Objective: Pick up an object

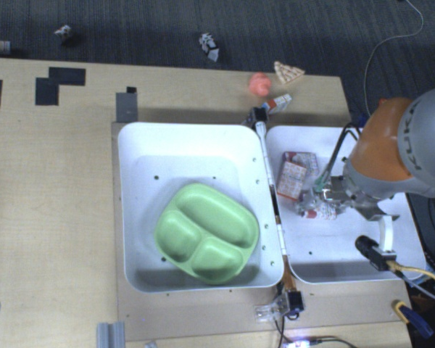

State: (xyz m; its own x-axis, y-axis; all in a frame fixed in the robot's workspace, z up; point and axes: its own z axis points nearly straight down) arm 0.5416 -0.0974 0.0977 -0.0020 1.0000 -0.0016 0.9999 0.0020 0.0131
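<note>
Red packet (293,177) lies near the right bin's (362,270) left wall; tool (325,198) state unclear.

The KUKA arm (420,143) enters from three o'clock, its broad grey link filling the right side at about the middle height. The orange band (380,147) sits just inboard of that link, toward nine o'clock. Below the band the grey wrist (362,187) narrows and tilts downward, pointing toward eight o'clock. The gripper (322,198) hangs at the wrist's tip, low in the scene; its end is too blurred and cluttered to make out.
</note>
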